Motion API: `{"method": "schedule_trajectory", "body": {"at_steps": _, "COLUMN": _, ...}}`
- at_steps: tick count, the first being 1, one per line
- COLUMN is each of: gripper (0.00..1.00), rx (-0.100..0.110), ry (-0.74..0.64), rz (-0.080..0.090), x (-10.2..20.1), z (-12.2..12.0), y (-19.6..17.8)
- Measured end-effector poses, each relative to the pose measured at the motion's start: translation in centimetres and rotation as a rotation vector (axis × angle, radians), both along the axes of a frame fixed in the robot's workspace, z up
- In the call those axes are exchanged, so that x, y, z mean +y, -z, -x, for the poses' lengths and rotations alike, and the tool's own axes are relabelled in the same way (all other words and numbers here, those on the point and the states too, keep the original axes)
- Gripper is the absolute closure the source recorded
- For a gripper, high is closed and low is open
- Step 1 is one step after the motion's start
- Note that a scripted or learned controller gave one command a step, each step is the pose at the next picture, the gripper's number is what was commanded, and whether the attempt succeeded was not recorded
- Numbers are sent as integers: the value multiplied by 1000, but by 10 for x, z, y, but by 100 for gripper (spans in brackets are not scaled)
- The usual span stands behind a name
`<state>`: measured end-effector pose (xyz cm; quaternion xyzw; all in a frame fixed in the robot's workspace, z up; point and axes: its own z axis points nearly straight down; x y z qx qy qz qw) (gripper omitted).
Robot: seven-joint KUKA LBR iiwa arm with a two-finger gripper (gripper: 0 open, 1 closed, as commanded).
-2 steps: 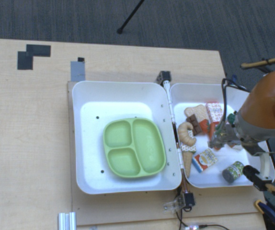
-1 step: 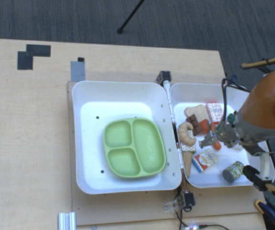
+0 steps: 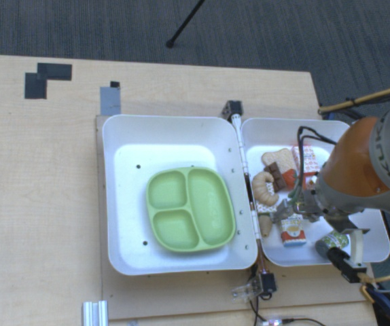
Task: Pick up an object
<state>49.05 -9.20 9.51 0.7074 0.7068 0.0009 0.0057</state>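
Tool (image 3: 291, 208) low in right bin (image 3: 378, 246), grip state can't tell. Just under it: small boxy orange-white carton (image 3: 293, 232). Left of the carton: knobbly tan pastry (image 3: 264, 186). Left bin holds glossy green three-compartment plastic plate (image 3: 190, 209).

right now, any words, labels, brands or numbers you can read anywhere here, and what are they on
No text here can be read.
Small carton in the right bin: orange and white print, too blurred to read.
Red and white packet at the back of that bin: patterned print, no legible words.
Green-printed wrapper near the bin's front: too small to read.
Green divided plate in the left bin: plain, no marking.
Black patches on the bench: no writing.
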Motion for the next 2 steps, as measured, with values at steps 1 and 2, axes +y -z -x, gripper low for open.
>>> {"method": "schedule_trajectory", "body": {"at_steps": 1, "gripper": 100, "rx": 3, "ry": -5, "rz": -6, "x": 3, "z": 0, "y": -9}}
{"method": "schedule_trajectory", "body": {"at_steps": 2, "gripper": 100, "rx": 7, "ry": -6, "rz": -8, "x": 78, "z": 3, "y": -90}}
